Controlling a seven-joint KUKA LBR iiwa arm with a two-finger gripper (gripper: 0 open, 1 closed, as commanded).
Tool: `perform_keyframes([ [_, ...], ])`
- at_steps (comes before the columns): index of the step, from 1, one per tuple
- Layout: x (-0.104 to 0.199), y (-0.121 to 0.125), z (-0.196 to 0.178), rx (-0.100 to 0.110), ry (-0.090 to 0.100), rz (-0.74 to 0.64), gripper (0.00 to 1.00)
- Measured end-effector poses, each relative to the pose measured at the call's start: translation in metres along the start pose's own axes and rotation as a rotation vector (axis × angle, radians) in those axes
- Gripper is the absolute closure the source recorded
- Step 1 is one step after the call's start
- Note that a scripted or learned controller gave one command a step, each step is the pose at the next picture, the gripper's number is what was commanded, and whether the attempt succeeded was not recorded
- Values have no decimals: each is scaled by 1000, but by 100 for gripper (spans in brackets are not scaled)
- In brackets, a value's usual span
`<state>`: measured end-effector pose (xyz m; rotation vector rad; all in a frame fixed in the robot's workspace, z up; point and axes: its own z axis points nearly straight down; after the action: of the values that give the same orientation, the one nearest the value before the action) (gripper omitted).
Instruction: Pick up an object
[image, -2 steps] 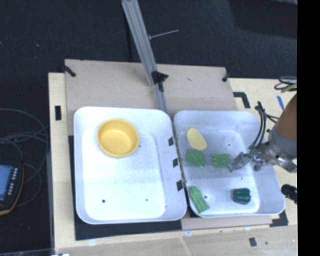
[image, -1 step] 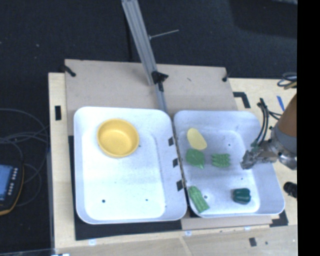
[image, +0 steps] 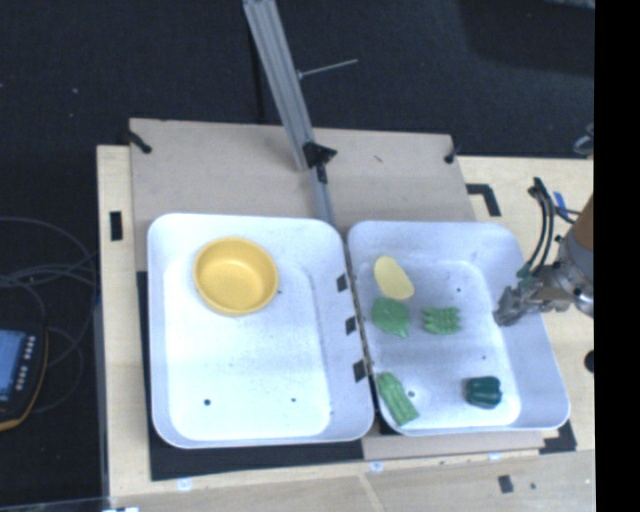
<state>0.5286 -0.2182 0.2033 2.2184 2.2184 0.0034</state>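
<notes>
Tool hangs over the right bin's right rim, grip state unclear.

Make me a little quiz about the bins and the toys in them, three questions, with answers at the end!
1. True or false: the yellow bowl sits in the left bin.
2. How many green things lie in the right bin?
A) two B) four C) six
3. Fill the gap: the gripper is above the right bin's ____ edge in this view.

Key
1. True.
2. B: the green leafy piece, the small green ridged piece, the long green piece and the dark green pepper. The pale yellow piece is not green.
3. Right.
</notes>
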Motion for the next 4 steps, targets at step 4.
perform_keyframes([
  [4,100,-15,-73,5,2,-3,100],
])
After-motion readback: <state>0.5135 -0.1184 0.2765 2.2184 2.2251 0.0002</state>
